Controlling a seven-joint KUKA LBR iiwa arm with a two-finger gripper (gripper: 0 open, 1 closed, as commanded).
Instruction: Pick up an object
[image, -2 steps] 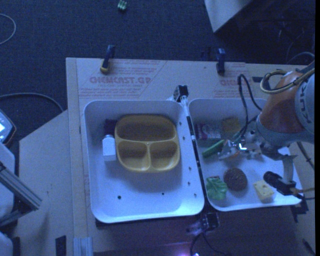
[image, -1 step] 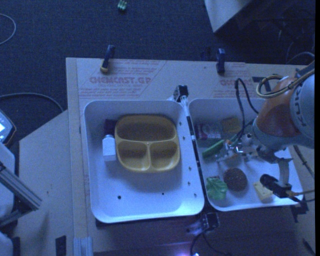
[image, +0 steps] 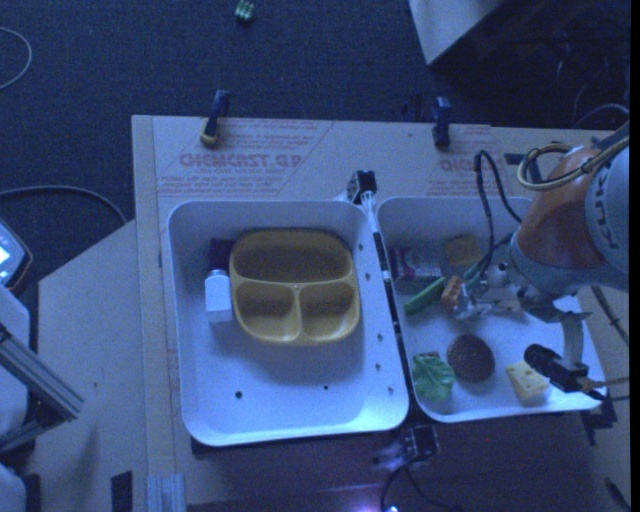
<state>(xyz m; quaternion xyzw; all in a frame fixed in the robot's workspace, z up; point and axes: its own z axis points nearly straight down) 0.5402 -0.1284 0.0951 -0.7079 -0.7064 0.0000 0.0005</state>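
Dimly lit in blue from above, two shallow white plastic bins sit side by side on a pale board table (image: 150, 250) printed with red lettering; two clamps (image: 214, 118) (image: 441, 120) grip its far edge, and dark carpet lies beyond.

The left bin (image: 185, 330) holds three things: one yellow tray (image: 295, 285) with rounded corners and three compartments, one small white bottle (image: 218, 296) touching its left side, and one dark item (image: 220, 250) just behind the bottle, too dim to name.

The right bin (image: 420, 203) holds seven loose things: one purple-and-white packet (image: 412, 263), one tan round piece (image: 462, 250), one long green pod (image: 422, 297), one small orange piece (image: 452, 290), one brown ridged disc (image: 470, 357), one crinkled green leafy piece (image: 433, 375) and one yellow cheese wedge (image: 527, 383).

One grey arm (image: 575, 230) reaches in from the right. Its gripper (image: 468, 303) is low over the middle of the right bin, just beside the orange piece and the pod's end; whether it is spread or closed cannot be told.
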